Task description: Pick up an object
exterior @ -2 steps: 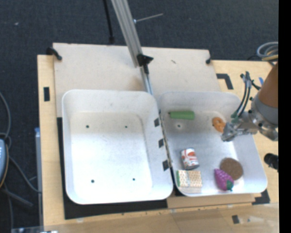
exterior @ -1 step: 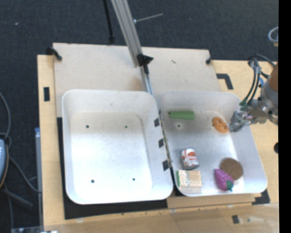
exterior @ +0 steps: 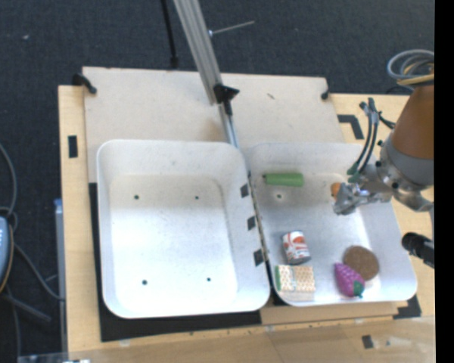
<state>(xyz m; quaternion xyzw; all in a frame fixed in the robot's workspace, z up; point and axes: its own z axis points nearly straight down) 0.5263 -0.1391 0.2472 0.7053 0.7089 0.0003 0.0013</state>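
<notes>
We see the grey arm with its orange band reaching in from the right, its metal two-finger gripper (exterior: 346, 201) hanging over the upper right part of the right-hand shallow white bin (exterior: 318, 157). We cannot tell how far the tool is open, and nothing is visibly held by it. Just beside the gripper, on its left, a small orange object (exterior: 336, 190) peeks out; whether they touch we cannot tell.

Inside the same bin we find a green cylindrical stick (exterior: 283, 178) lying flat near the far wall, well apart from the gripper. Near the bin's middle stands a small red and white can (exterior: 294, 246), and just in front of it lies a flat patterned packet with green and orange print (exterior: 296, 280). Towards the near right corner a round brown disc (exterior: 360, 262) rests, with a purple bunch-of-grapes toy (exterior: 348, 278) touching its near left side.

The left-hand shallow white bin (exterior: 110, 203) sits just beside the right one
</notes>
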